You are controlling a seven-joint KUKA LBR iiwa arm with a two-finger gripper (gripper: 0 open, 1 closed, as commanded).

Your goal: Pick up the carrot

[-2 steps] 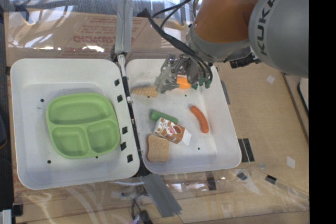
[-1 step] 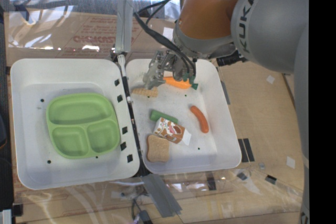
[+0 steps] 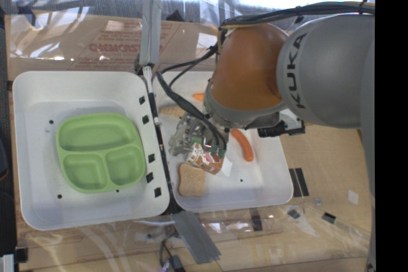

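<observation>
Clutter is the main hazard: the gripper sits low in the right bin, left of centre in the frame, amid a tangle of small items, and whether its jaws are open or closed cannot be told because the arm's orange wrist band and cables cover them. A closing grasp here could catch the wrong piece, such as the patterned packet just below it or the bread slice lower still.

An orange tip peeks out at the wrist's left edge, near the bin's upper part; this is probably the carrot, mostly hidden, so its long axis and heading cannot be read. A reddish sausage-like piece, lying diagonally from upper left to lower right, could be mistaken for it. The green plate rests in the left bin, well apart.
</observation>
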